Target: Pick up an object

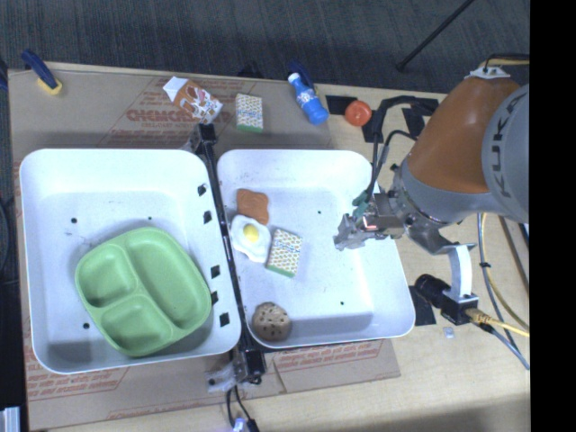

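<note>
The claw (353, 232) hangs over the right bin (346, 309), close to that bin's right wall. I cannot tell if the claw is spread or pressed together, and nothing shows in it.

The things to pick sit toward the left side of the right bin, well apart from the claw. A piece of toast (253, 205) lies nearest the bin's top. Just under it is a toy fried egg (249, 238), and a green checked block (284, 252) lies beside the egg, touching it. A cookie (270, 320) rests near the bin's bottom wall.

To the left of the right bin is the left bin (54, 196), and it holds a green tray (142, 291).

Above the right bin, on the table (360, 394), lie a blue bottle (308, 98), an orange ball (358, 112) and a small checked box (248, 112).
</note>
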### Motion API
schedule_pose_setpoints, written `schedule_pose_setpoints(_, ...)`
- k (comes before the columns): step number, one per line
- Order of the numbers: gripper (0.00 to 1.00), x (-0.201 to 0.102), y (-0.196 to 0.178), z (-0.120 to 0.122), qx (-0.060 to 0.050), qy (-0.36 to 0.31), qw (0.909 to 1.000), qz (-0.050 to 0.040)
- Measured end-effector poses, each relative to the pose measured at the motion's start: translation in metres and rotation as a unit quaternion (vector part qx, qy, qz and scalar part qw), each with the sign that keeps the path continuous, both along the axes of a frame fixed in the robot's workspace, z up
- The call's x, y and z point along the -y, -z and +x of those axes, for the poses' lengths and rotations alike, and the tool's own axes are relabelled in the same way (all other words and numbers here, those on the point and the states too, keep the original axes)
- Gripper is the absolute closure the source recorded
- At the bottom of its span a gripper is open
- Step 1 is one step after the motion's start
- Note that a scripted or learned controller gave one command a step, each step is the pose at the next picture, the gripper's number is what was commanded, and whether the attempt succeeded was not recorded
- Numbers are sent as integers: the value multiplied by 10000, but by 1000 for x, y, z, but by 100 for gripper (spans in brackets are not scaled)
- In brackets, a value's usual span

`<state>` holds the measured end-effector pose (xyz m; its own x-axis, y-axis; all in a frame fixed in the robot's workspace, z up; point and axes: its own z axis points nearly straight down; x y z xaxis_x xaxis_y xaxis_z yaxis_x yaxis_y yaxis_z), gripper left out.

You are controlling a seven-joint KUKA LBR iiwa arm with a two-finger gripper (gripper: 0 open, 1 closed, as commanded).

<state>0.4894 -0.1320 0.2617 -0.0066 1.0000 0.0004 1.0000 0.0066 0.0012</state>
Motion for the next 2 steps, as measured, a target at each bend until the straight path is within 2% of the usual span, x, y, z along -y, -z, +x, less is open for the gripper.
schedule_pose_setpoints(1,100,-43,31,-13,-18,-1,10000,3)
schedule_pose_setpoints(2,100,26,65,7,-16,13,10000,-5)
